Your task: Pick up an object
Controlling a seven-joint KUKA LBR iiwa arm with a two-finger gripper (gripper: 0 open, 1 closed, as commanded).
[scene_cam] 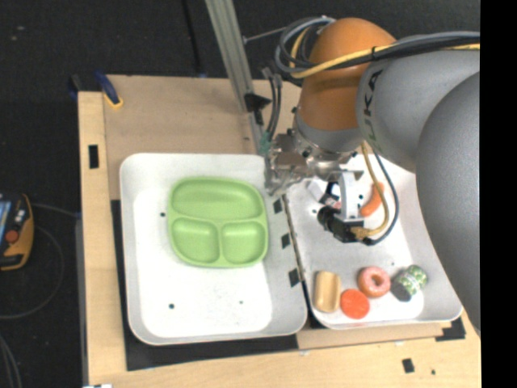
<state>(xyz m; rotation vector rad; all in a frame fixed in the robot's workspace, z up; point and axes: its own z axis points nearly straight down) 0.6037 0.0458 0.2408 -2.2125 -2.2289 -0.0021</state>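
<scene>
Camera view: hand [281,170] half-masked by arm [347,63]

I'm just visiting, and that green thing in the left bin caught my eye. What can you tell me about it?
The green plate is a pale green dish with rounded corners, apparently smooth plastic. Ridges split it into three compartments: one wide one along the far side and two smaller ones side by side nearer the camera. It lies flat, right way up, on the floor of the left bin, in the far right part, close to the wall beside the other bin. Only the bin floor appears to touch it.
</scene>
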